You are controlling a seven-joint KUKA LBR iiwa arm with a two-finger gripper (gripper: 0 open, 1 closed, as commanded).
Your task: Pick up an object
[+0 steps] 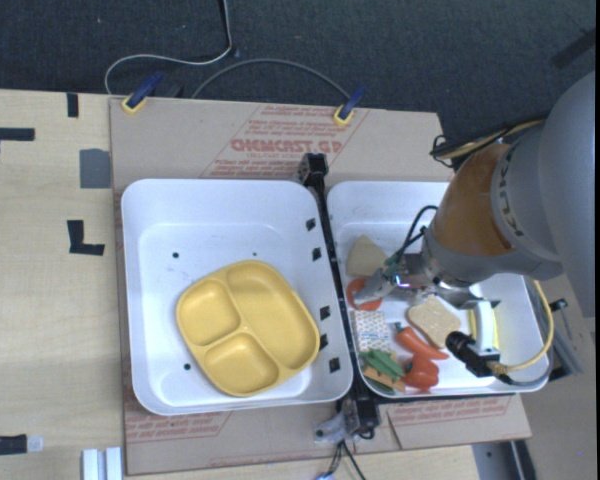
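Since any object will do, the choice starts at the near edge of the right bin (380,184). There a red pepper (422,373) and a bundle of green beans (382,364) lie close together, the beans toward the wall shared with the left bin (210,218). Both look like light, stiff plastic toys, smooth and liable to slip, so I would pinch each across its narrow middle. Just beyond them an orange carrot (412,339) lies against a bread slice (433,318), which is flat and low and probably hard to get under. A speckled cracker (368,323) lies flat near the shared wall. Farther in, the end effector (398,276) hangs low over the middle of the bin, just beside a red ring piece (356,290) and near a tan lump (365,256). I cannot tell whether it is open or closed, and nothing is seen held. The ring piece seems the likeliest target, but the shared wall close by leaves little room on that side. The strip along the far edge is bare. Of the 2 bins, the left carries only 1 yellow plate (247,326).
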